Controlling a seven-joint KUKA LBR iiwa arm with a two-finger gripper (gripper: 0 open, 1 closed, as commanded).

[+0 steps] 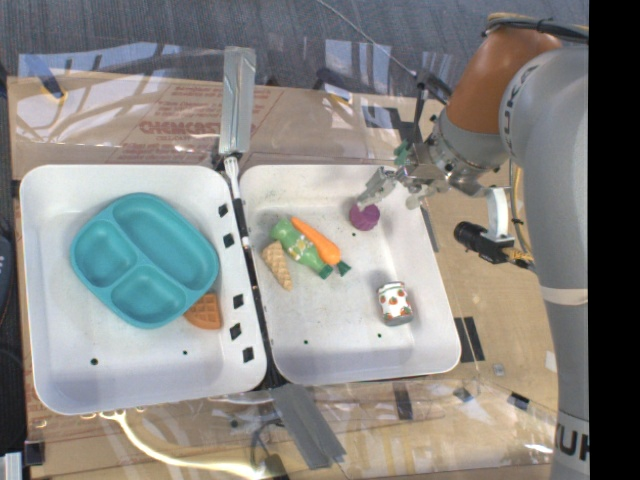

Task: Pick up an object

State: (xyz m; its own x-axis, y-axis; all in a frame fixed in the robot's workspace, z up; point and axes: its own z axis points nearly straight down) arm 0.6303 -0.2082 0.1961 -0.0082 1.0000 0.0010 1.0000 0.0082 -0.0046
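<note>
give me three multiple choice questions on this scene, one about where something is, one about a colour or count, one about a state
1. Where is the divided plate?
A. in the left bin
B. in the right bin
C. on the bench outside the bins

2. What colour is the small ball under the hand?
A. yellow
B. purple
C. white

3. How does the carrot lie?
A. standing upright on its tip
B. flat, across a green toy
C. inside the plate

Answers:
1 A: the teal plate rests in the left bin.
2 B: the ball below the hand is purple.
3 B: the orange carrot lies flat over the green toy in the right bin.
</note>
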